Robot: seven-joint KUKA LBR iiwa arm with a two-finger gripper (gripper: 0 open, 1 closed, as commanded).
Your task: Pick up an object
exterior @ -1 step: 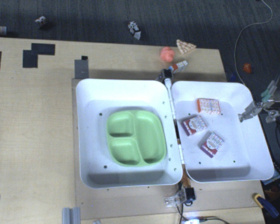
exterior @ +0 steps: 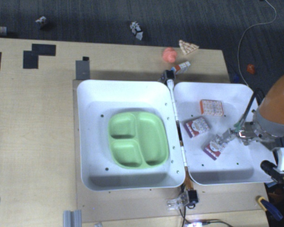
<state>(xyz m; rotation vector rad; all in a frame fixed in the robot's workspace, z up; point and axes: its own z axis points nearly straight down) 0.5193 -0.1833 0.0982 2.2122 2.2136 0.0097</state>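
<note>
The bench [exterior: 33, 141] looks like pale wood or laminate, smooth and matt. Both bins, left [exterior: 92, 98] and right [exterior: 236, 91], look like white moulded plastic with a soft sheen. The green tray [exterior: 137, 138] seems smooth plastic, faintly glossy. The three packets [exterior: 211, 108] [exterior: 196, 126] [exterior: 212, 150] look like printed paper or film. The claw [exterior: 222, 140] is bare, shiny metal. The arm [exterior: 279, 108] wears a smooth orange band. The floor [exterior: 94, 8] beyond is dark ribbed carpet, rough and matt.

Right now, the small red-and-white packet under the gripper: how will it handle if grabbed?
The red-and-white packet lies flat and looks thin, so it is probably light and may slide on the smooth right bin. It looks like a soft wrapper, likely to crumple. The gripper is right over it.
</note>
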